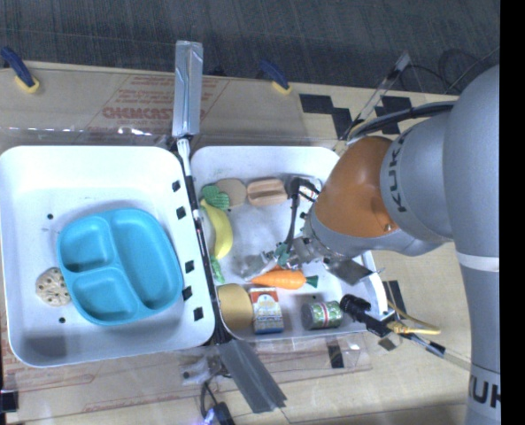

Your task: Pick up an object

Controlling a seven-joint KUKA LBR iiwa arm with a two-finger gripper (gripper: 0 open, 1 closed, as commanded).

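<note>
My gripper (pixel 282 255) hangs low in the right bin (pixel 244 159), just above an orange carrot (pixel 280 280) with a green top. The grey arm with its orange band covers the bin's right half. Left of the gripper lies a yellow banana (pixel 219 229). Along the bin's far side sit a green item (pixel 213 195), a tan round piece (pixel 233 191) and a brown bun (pixel 266 190). Near the front wall stand a gold can (pixel 234 306), a small red and white box (pixel 266 313) and a small green tin (pixel 322 313). Nothing is visibly held.
The left bin (pixel 23 175) holds a blue divided plate (pixel 116 264) and a cookie (pixel 53 286) at its left edge. A grey divider bar (pixel 188 87) runs between the bins at the back.
</note>
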